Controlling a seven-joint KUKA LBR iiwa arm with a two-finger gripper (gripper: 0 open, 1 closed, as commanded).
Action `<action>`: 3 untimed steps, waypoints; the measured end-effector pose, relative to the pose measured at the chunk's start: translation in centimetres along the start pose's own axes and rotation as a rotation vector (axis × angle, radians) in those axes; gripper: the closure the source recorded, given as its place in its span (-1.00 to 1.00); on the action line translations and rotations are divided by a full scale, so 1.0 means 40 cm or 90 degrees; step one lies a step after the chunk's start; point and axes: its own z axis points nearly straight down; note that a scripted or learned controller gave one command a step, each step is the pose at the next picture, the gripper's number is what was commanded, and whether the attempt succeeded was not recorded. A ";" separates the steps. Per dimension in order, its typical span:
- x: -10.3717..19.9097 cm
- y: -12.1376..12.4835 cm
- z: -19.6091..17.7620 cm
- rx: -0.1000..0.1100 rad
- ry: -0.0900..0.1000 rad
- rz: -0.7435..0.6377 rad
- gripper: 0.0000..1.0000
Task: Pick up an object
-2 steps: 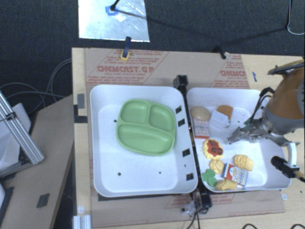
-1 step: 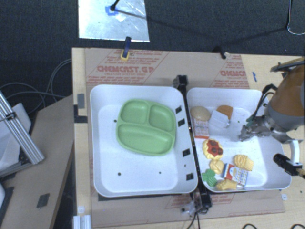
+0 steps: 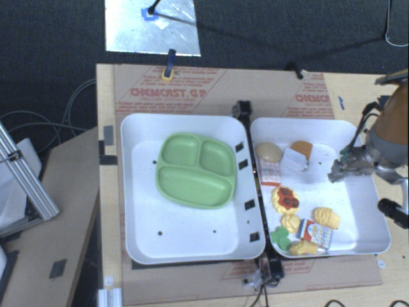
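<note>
Arm was grey, rounded at the wrist, with an orange-brown band above it. A black cable looped along its upper side. Gripper was dark grey metal, blocky and small, with blurred details. A black rounded part stuck out below the wrist.

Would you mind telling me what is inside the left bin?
A green divided plate lies in the left bin, its three compartments holding nothing. The bin floor under the plate is covered, so anything beneath it cannot be seen.
</note>
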 end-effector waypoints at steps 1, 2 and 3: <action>0.009 0.024 -0.150 -0.002 0.000 -0.001 1.00; 0.009 0.028 -0.208 0.000 0.000 -0.001 1.00; 0.139 0.073 -0.183 0.002 0.002 -0.004 1.00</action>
